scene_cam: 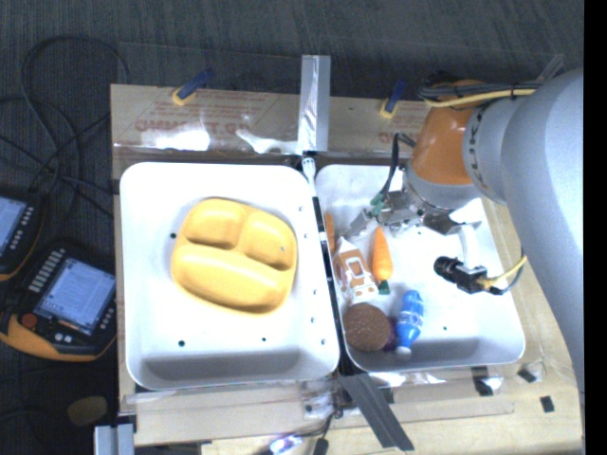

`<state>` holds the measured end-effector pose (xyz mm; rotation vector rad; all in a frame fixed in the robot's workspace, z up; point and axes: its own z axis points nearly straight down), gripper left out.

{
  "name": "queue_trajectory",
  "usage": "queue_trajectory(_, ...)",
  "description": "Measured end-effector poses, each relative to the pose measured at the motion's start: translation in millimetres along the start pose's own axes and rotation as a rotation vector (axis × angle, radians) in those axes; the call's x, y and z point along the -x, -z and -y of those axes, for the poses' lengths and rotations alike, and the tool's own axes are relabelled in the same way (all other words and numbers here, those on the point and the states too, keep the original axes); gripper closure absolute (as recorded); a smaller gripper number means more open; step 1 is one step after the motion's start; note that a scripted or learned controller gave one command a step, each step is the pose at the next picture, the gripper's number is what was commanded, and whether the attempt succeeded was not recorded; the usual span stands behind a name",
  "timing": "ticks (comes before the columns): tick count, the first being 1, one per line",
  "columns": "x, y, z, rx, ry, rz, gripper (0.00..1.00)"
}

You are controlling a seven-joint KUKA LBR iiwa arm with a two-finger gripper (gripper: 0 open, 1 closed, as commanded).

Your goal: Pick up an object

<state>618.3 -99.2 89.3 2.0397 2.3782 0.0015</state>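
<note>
Looking left to right, you have a yellow moulded plastic tray (233, 254) alone in the left white bin (142, 349), and in the right white bin (503, 339) a small orange plastic carrot (381, 257) just below the gripper (391, 211). The carrot looks light, stiff and slick, so take it across its thicker middle. A boxed snack (352, 276), brown disc (367, 326) and blue bottle (409, 318) crowd it closely; you cannot tell how the jaws stand
</note>
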Motion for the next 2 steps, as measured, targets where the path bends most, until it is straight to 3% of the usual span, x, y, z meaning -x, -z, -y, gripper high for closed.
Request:
queue_trajectory(1,0,10,-1,0.003,-0.001,-0.001,1.00)
queue_trajectory(2,-51,94,-10,-0.009,-0.132,-0.004,1.00)
